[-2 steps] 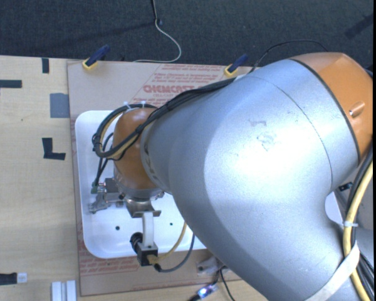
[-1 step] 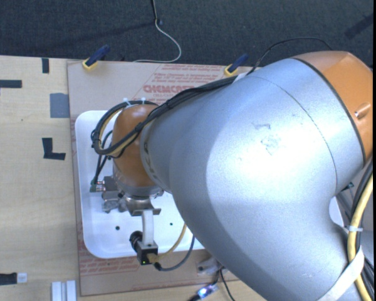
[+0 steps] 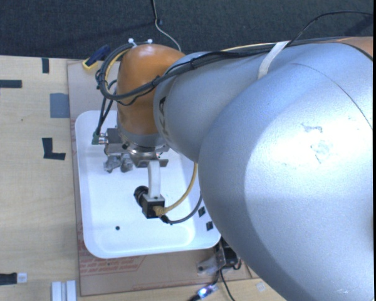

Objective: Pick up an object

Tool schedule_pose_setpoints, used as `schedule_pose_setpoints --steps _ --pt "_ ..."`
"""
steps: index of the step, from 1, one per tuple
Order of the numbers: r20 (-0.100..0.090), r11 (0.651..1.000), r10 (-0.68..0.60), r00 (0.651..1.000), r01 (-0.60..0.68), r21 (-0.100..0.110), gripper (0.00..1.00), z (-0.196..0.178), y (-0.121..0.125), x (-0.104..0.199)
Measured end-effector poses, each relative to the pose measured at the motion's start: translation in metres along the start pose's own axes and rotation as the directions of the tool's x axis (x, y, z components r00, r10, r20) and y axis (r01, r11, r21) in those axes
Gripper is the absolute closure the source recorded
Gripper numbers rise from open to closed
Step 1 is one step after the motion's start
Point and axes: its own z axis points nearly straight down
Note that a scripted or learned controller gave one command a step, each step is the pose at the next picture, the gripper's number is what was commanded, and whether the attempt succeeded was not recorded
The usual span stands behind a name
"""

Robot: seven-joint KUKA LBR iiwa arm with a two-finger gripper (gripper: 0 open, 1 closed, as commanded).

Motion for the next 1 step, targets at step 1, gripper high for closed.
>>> schedule_pose_setpoints --steps 1 --pt "0.0 1.0 0.0 1.0 0.0 -0.004 1.0 -0.0858 0.0879 -0.0006"
